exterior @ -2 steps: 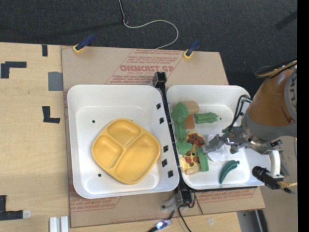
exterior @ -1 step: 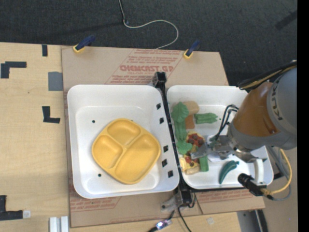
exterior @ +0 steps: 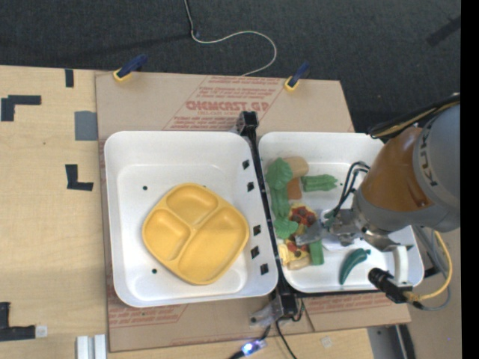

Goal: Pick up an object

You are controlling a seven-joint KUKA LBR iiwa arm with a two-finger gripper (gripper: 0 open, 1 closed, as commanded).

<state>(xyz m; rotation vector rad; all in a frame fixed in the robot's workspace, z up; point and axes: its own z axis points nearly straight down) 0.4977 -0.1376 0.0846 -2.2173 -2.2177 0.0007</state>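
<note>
My gripper (exterior: 308, 234) reaches into the right bin (exterior: 329, 144) from the right, low over a heap of toy food along the bin's left side. Its tips sit at a red and yellow piece (exterior: 301, 216) and a small green piece (exterior: 316, 254). Above them lie a large green leafy piece (exterior: 281, 178), a tan bun-like piece (exterior: 297, 165) and a green pepper-like piece (exterior: 319, 183). A dark green chilli-shaped piece (exterior: 352, 264) lies near the bin's front. The arm's wrist (exterior: 397, 182) hides the bin's right part.
The left bin (exterior: 127, 163) holds a yellow divided plate (exterior: 196, 232). A black divider (exterior: 258, 200) runs between the bins. Cardboard (exterior: 217, 103) lies under both, with clamps at its far corners and a cable on the dark floor behind.
</note>
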